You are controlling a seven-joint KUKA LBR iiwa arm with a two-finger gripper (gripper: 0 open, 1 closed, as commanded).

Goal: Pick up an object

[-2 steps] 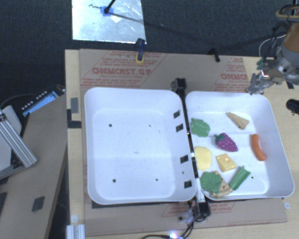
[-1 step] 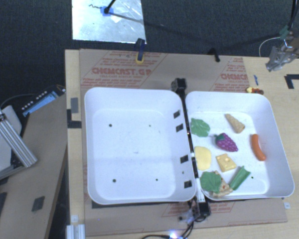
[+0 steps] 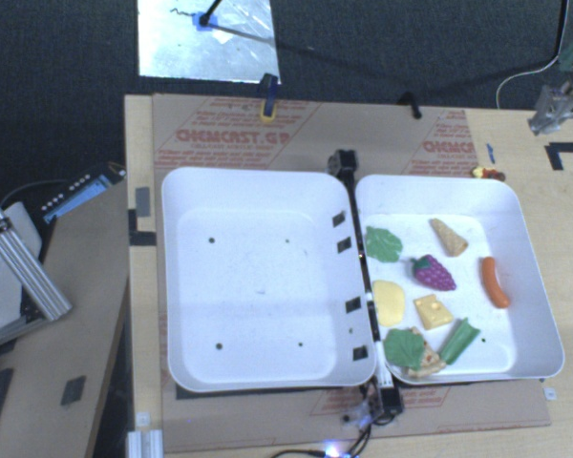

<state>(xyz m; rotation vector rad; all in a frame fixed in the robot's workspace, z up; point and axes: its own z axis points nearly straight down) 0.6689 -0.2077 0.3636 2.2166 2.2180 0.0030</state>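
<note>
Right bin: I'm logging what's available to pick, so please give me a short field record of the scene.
right bin: holds all the toy food
items: purple grapes; orange sausage; cheese cube; tan wedge; green leaf; yellow piece; green pod
left bin: white, four small dots

The gripper [image 3: 558, 109] is hanging at the upper right, just past the bench's far right corner; it is showing as a small grey metal shape, cut by the frame's edge.
</note>
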